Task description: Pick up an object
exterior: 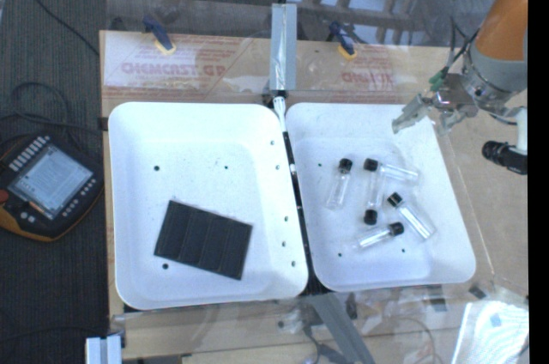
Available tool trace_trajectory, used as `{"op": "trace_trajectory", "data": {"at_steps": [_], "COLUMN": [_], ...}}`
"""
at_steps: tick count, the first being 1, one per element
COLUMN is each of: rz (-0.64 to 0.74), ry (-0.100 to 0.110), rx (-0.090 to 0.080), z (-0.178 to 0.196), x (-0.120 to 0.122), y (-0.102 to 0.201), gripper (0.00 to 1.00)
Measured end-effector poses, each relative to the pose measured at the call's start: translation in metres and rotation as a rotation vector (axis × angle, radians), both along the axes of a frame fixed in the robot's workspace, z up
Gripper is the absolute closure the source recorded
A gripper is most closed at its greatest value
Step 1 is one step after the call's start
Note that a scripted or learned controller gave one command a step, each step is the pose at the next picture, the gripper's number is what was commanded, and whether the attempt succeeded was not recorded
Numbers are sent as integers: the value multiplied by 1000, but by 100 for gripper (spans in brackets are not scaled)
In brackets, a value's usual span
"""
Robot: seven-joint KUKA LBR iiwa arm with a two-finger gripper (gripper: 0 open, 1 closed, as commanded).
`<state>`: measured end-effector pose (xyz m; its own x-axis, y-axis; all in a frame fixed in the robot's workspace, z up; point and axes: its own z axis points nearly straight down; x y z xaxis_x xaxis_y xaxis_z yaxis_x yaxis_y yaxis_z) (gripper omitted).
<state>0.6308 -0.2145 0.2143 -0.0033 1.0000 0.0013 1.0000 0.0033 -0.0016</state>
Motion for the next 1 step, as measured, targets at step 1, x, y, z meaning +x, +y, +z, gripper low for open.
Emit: {"op": "trace_trajectory", "data": {"at_steps": [1], "rz": [-65], "ry": [-8], "rx": [6], "z": [-111], "x": [-29], "y": [0], "gripper": [0]}}
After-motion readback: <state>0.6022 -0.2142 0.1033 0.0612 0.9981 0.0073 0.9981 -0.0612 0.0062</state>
